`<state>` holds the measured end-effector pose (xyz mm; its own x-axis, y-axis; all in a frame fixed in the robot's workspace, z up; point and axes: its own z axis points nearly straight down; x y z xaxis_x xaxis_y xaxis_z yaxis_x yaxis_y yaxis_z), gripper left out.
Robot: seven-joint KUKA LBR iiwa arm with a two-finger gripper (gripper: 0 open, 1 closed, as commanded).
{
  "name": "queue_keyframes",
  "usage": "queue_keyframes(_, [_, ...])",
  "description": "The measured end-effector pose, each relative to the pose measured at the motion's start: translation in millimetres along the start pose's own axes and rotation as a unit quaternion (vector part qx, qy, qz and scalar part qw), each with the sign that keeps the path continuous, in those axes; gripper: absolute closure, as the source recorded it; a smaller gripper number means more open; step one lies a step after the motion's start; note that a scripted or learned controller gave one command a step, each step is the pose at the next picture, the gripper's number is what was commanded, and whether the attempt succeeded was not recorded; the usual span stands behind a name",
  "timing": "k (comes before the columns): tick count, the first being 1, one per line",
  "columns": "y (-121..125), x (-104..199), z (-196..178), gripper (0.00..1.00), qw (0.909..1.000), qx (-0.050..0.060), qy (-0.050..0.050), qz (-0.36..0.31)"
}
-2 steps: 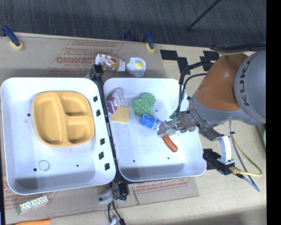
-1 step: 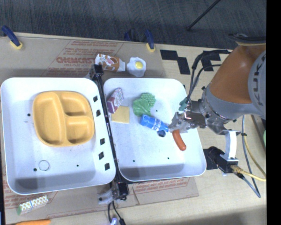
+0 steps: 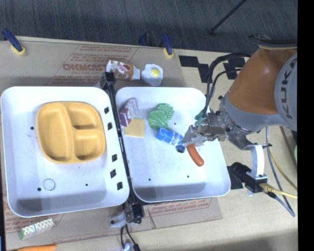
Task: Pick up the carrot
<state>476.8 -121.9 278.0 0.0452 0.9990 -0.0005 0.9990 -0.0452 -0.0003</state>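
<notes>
We see the carrot lying in the right bin, just beside a blue bottle. Our tool sits right above its upper end; we cannot tell its opening.

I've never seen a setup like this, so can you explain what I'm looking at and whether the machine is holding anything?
This is one camera above a bench, looking down at a slant. The grey and orange shape on the right is a robot arm; its hand reaches into the right white bin. That bin holds toy food: a carrot, a blue bottle, green broccoli and a yellow cheese slice. The left bin holds a yellow divided tray. The hand sits right at the carrot's upper end; I cannot tell whether it grips it.
</notes>
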Motion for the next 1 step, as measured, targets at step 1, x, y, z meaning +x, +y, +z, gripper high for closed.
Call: queue_keyframes(1, [-1.8, 31.4, 13.6, 1.00, 0.9961, 0.002, 0.001, -0.088])
